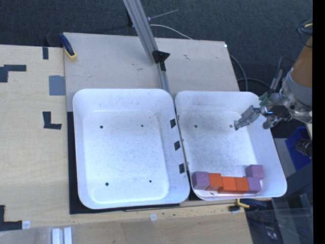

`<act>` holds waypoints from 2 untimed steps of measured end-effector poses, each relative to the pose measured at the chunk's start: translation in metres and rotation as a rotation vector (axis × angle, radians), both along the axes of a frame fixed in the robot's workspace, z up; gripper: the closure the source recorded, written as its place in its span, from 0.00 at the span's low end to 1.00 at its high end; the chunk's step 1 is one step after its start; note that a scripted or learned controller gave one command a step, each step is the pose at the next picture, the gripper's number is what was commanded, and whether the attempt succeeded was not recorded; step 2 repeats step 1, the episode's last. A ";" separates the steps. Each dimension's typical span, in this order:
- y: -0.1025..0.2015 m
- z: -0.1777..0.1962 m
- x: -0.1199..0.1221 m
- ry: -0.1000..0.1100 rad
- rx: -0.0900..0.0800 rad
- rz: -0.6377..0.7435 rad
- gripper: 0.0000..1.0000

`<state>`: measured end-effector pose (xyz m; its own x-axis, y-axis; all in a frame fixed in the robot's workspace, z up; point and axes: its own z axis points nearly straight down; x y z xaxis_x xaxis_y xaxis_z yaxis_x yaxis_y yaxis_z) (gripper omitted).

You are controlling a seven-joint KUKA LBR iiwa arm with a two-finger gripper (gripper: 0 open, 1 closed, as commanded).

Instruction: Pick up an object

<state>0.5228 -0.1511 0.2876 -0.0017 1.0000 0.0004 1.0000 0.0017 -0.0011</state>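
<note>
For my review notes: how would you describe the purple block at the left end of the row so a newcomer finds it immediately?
Start at the right-hand white bin and go to its near edge, where a row of blocks lies. The purple block is the leftmost, touching an orange block. The other purple blocks sit stacked at the row's far right end, so this one stands alone on the left.

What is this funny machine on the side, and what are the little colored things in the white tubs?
It is a robot arm, reaching in from the right. The camera sits above the bench, looking down at a slant. At the arm's tip is a pincer for picking things up, hanging over the right bin. I see nothing in the pincer. Along that bin's near edge lie small blocks: a purple block, orange blocks in the middle, and more purple blocks at the right end. Beside it sits the left bin.
</note>
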 end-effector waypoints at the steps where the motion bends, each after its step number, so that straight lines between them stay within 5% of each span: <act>1: 0.007 0.009 0.062 -0.005 -0.001 0.003 0.00; 2: 0.007 0.009 0.062 -0.005 -0.001 0.003 0.00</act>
